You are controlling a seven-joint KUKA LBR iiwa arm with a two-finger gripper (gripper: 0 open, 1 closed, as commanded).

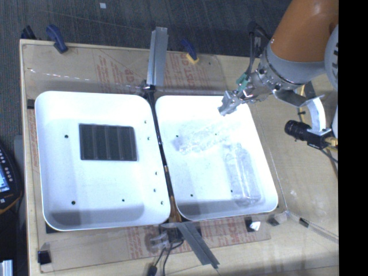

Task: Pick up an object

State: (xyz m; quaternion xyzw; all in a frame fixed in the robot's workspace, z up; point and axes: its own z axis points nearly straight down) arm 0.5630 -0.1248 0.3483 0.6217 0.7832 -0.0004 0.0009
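Observation:
A clear plastic bottle [241, 174] lies lengthwise in the right bin [195, 211], near its right wall. A crumpled clear plastic bag or wrap [201, 137] lies in the same bin's upper middle. A dark grey ribbed rectangular block [108, 142] lies flat in the left bin [52, 211]. My gripper [230, 104] hangs over the right bin's far right corner, above and to the right of the clear wrap, with nothing seen between its fingers.
A metal bar [156, 56] stands at the back between the bins, with blue clamps [57, 39] on the bench's far edge. A black cylindrical fitting [302, 131] sticks out right of the right bin. Another metal bracket [192, 246] lies in front.

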